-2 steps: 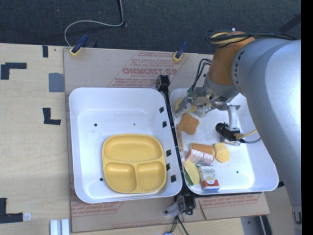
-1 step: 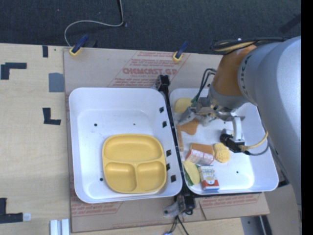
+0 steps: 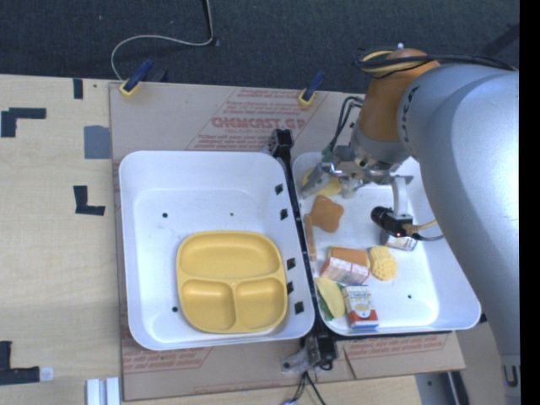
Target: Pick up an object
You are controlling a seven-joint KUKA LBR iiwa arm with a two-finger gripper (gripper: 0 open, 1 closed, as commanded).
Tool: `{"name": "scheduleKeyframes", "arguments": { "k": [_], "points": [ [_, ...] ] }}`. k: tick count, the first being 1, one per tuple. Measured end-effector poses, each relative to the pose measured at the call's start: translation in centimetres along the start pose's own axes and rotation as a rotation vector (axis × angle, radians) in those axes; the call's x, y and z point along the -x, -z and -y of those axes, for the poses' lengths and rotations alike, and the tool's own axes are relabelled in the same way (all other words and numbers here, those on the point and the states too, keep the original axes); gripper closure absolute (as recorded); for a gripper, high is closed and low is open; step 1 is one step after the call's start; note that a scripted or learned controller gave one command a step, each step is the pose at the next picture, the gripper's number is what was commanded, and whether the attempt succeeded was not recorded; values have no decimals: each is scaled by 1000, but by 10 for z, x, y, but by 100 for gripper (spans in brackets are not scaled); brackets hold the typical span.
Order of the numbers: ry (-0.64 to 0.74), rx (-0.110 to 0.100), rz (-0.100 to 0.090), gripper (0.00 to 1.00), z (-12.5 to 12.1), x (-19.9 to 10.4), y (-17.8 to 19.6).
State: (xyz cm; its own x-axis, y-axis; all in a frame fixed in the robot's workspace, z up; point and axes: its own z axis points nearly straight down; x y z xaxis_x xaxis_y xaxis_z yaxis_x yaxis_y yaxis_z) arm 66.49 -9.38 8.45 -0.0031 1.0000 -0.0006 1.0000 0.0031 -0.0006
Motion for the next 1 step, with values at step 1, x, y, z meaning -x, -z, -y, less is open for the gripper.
{"name": "scheduleKeyframes", "arguments": {
  "k": [1],
  "points": [
    [-2, 2, 1, 0, 44, 0, 1]
  ]
}}
